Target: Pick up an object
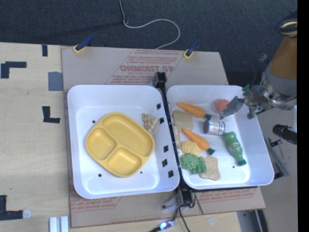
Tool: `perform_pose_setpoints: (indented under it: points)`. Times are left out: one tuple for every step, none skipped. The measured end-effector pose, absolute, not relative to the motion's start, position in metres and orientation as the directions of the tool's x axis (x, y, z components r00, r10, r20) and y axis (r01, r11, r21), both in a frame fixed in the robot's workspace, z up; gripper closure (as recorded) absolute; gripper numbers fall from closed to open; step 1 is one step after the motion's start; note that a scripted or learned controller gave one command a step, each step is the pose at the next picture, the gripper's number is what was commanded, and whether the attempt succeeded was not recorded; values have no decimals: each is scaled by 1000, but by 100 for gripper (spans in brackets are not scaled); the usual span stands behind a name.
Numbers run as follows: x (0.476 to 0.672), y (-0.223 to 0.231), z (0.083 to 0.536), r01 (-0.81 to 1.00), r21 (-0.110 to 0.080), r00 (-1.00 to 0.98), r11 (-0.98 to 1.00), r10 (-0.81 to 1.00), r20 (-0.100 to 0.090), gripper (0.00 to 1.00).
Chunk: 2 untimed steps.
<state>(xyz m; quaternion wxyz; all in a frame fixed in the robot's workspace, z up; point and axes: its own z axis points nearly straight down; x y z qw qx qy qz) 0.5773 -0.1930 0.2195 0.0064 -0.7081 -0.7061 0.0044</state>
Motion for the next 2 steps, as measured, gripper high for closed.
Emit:
perform_pose_setpoints:
  points:
    - [580, -192, 228, 1000, -1, -1, 1, 1000, 0, 0]
    - [587, -194, 181, 1000, -5, -1, 1, 1000, 0, 0]
